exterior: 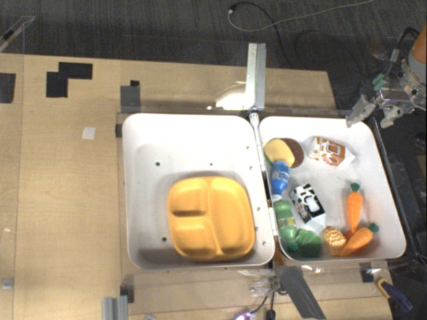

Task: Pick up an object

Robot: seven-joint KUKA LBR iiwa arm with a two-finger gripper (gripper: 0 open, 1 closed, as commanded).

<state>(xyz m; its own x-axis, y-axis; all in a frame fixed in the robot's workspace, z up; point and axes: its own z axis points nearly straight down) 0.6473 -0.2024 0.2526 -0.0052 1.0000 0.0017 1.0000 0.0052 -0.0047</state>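
The right bin point(387, 179) holds several small things: a yellow and brown toy point(283, 152), a white and orange packet point(329, 152), a blue bottle point(279, 177), a black and white box point(307, 202), green toys point(299, 239), a golden piece point(333, 237) and two carrots point(353, 205) point(360, 239). My gripper point(372, 114) hangs over the far right corner of this bin, above the rim. Its two fingers point(355, 114) are spread open with nothing between them. It is well apart from every object.
The left bin point(143, 145) carries a yellow divided plate point(211, 217) at its near middle. A metal post point(256, 75) stands behind the seam between the bins. A cable point(267, 19) lies on the dark floor beyond the bench.
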